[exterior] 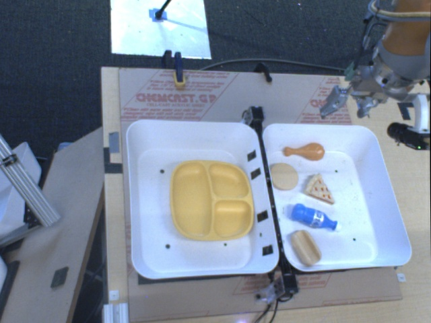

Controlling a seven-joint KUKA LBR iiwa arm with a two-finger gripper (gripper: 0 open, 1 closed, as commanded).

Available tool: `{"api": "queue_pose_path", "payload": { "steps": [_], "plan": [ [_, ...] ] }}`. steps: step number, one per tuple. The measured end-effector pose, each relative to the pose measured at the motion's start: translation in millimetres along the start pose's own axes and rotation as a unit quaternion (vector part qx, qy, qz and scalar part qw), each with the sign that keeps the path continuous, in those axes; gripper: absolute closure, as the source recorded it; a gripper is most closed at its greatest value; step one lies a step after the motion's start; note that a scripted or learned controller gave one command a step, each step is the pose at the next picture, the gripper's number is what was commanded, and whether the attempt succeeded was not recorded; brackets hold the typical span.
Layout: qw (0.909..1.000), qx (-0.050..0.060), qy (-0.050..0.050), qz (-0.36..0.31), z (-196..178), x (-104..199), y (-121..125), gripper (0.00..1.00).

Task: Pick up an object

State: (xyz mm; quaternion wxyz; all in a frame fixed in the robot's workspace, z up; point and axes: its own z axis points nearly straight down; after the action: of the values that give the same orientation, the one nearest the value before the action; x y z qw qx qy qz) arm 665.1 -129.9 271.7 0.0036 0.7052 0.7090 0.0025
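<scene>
Hand [350,103] hovers; left bin [145,147] holds yellow tray [211,199].

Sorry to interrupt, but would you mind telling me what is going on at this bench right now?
A robot arm is set to pick up an object. Its claw hangs above the far edge of the right bin, with nothing between its fingers. That bin holds a toy drumstick, a round cookie, a pizza slice, a blue bottle and a hot dog bun. The left bin holds a yellow divided plate. Nothing is grasped yet.
</scene>
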Motion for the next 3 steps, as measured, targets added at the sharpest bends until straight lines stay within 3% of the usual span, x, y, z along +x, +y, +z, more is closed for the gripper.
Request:
{"api": "queue_pose_path", "payload": {
  "steps": [2, 3],
  "plan": [
    [1.0, 0.005, 0.002, -0.001, 0.6, 84.0, -63.2, 1.0],
    [1.0, 0.005, 0.002, -0.002, 20.1, 132.4, -95.3, 1.0]
  ]
}}
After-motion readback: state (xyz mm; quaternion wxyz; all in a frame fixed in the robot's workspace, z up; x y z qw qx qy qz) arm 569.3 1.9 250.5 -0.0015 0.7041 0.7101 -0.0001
